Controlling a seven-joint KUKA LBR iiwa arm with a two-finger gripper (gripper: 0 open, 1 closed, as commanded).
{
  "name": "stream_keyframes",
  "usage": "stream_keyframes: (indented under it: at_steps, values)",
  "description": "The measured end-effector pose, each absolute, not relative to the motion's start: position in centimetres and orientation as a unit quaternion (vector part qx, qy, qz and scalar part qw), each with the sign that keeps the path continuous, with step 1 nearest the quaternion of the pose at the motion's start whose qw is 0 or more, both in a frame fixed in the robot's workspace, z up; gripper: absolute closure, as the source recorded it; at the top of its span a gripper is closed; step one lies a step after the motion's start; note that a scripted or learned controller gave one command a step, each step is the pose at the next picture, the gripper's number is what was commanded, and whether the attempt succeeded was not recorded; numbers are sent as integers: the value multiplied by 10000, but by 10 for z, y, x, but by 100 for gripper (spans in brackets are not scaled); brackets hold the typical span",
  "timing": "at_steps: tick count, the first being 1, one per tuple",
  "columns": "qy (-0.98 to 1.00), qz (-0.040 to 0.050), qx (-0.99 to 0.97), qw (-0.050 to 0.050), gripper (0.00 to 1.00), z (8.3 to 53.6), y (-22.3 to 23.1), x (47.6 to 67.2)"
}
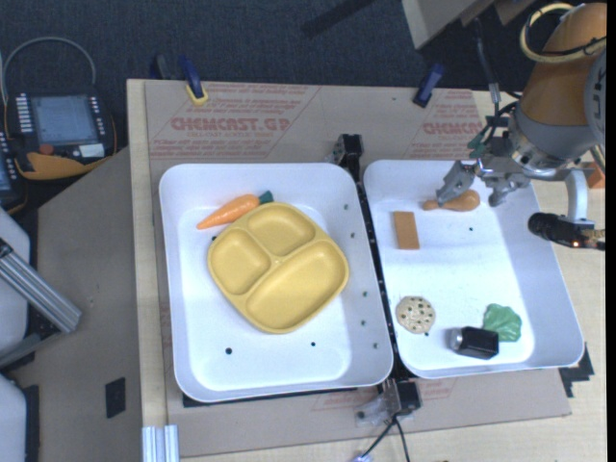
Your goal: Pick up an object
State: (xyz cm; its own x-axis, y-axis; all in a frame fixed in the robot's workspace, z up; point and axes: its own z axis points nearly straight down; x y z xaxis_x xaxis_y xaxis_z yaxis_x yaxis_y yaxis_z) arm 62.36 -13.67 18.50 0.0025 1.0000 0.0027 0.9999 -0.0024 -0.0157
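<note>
My gripper hangs over the far end of the right bin, its two fingers spread apart and open. A small orange-brown oblong piece lies on the bin floor just below the left finger, partly covered by it, and is not gripped. Nearer the bin's middle lies a brown rectangular cracker. Toward the front sit a speckled cookie, a black block and a green leafy piece.
The left bin holds a yellow divided plate with an orange carrot beside its far-left rim. A black clamp sits between the bins at the back. A black part on the arm overhangs the right rim.
</note>
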Motion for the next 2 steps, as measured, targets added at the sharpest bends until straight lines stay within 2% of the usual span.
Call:
stream_keyframes:
  at_steps: [1,2]
  values:
    - [-7073,2,-7070,6,0,193,-136,627]
    - [-7077,18,-7065,27,0,149,-132,630]
